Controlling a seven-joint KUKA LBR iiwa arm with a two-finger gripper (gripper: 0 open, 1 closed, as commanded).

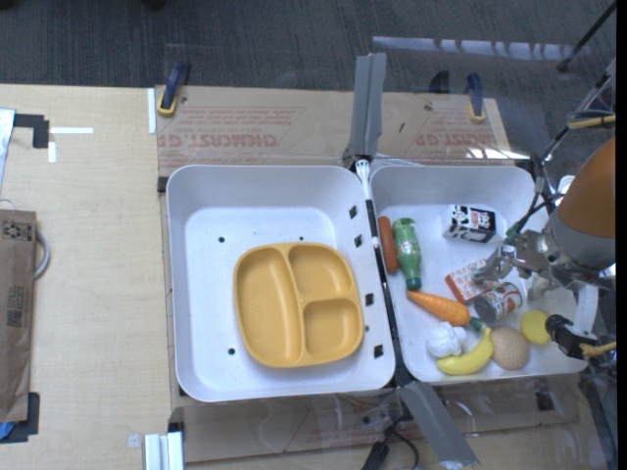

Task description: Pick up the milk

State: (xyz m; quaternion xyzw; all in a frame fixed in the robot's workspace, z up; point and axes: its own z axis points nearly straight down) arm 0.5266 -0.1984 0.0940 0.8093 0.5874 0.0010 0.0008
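Note:
The milk [470, 222] is a small carton with black and white cow patches. It lies in the right bin [431, 186], near the far wall and right of centre. My gripper [502, 265] hangs low over the same bin, a little nearer the camera and to the right of the carton, and apart from it. It is just above a red box [463, 284] and a tin can [498, 305]. Nothing shows held in it. The grey arm with its orange band [593, 204] comes in from the right edge.
The right bin also holds a sausage [386, 243], a green bottle [407, 251], a carrot [439, 306], a white bulb [444, 341], a banana [465, 358], a potato [508, 348] and a lemon [535, 327]. A yellow divided plate [299, 304] lies in the left bin [196, 262].

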